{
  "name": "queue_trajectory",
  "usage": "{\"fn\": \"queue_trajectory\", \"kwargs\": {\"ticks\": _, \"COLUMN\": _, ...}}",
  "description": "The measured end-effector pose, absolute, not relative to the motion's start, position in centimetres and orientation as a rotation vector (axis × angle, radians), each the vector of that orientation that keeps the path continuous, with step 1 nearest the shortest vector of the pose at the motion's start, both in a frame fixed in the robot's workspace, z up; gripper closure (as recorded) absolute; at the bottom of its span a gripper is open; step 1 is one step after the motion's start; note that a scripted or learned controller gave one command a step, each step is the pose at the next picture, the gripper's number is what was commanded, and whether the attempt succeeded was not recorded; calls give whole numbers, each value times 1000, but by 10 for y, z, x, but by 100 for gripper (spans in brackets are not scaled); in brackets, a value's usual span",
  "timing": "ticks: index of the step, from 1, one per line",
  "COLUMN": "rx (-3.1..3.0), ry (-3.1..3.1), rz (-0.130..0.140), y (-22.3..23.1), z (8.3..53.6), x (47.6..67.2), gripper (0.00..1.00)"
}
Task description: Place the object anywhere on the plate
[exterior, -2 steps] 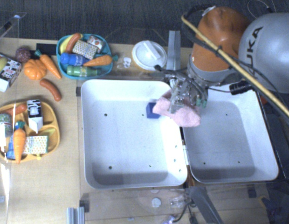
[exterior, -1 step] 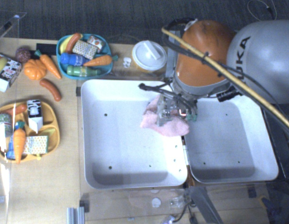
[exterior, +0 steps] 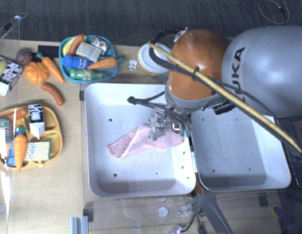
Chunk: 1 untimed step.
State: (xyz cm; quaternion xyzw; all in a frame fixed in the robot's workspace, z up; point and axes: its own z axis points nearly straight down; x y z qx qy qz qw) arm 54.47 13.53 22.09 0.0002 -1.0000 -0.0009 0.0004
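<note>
The gripper is down on the right end of the pink cloth, its fingers seeming to pinch a fold, though whether they truly grip I cannot tell. The cloth lies crumpled in the left bin, toward its right wall. Right bin sits just beside.

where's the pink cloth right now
In the camera view the pink cloth lies crumpled on the floor of the left white bin, toward its right side, with the gripper directly over its right end.
</note>
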Motion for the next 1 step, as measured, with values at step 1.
{"fn": "queue_trajectory", "kwargs": {"ticks": 1, "rx": 0, "ry": -3141, "rz": -3, "y": 135, "z": 221, "x": 545, "gripper": 0}}
